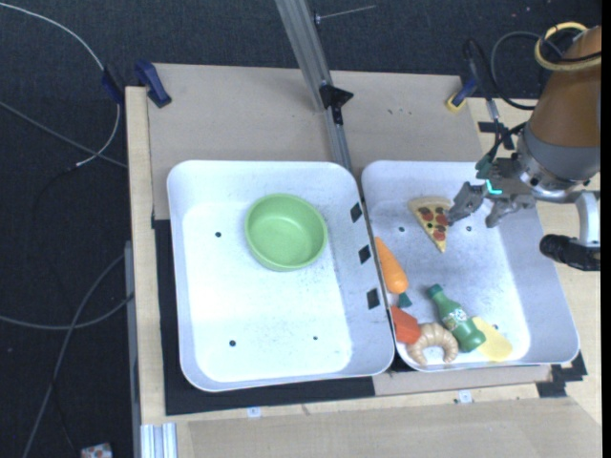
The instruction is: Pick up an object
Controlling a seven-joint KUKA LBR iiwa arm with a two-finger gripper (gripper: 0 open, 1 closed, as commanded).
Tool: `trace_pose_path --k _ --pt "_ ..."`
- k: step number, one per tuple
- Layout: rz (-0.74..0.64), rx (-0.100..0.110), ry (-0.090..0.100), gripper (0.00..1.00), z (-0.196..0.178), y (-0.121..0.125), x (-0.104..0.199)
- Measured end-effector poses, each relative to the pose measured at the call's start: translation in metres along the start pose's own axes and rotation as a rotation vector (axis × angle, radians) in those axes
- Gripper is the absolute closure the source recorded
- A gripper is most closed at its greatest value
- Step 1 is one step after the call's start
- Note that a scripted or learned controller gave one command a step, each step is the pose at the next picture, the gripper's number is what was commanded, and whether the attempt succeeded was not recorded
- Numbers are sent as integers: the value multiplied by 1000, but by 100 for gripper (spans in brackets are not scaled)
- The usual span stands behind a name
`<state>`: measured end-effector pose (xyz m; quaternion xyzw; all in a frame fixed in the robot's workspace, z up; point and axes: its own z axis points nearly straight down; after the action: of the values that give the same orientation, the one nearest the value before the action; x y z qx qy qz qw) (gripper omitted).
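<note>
Pincer [480,205] released, above the right bin [535,284] beside the pizza slice [432,220]. We should centre over the slice, then descend squarely.

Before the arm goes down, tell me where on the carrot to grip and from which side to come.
Grip the carrot across its thick orange middle, coming straight down from above. It lies flat, lengthwise beside the right bin's left wall, so the fingers should probably close across its narrow width. Its upper half looks freest; the green top end lies near the red piece. The gripper hovers by the pizza slice.
</note>
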<state>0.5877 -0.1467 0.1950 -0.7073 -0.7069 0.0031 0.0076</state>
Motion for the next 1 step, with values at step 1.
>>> trace_pose_path --k 1 --pt "-1 -8 -1 0 -4 2 0"
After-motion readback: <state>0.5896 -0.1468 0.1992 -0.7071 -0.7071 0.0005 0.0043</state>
